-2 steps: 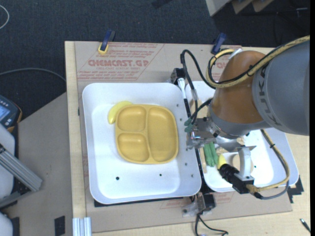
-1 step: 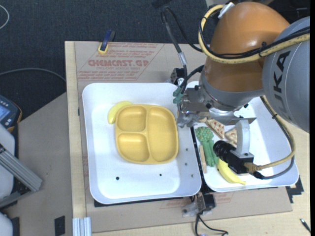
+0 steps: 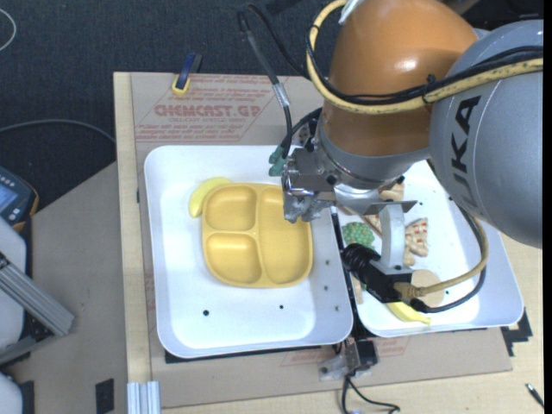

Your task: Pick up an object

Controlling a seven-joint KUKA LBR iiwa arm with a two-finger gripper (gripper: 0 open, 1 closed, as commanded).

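Two white bins lie before me, and nearest the camera in the right bin (image 3: 496,310) I see a small yellow piece (image 3: 407,311) beside a round tan disc (image 3: 434,286), with a green lump (image 3: 355,234) and a cracker-like bit (image 3: 417,236) further back, partly under the arm. In the left bin (image 3: 172,317) sits the yellow divided tray (image 3: 256,238), a yellow banana (image 3: 204,195) touching its far left corner. The gripper (image 3: 299,198) hangs at the tray's far right edge, just beside the wall between the bins; whether it is parted or closed I cannot tell, and I see nothing held. I judge the tray rim the likeliest target: I'd straddle the thin wall squarely, descend straight, close firmly and lift slowly, since a broad shallow tray gripped at one edge may tilt or slip out
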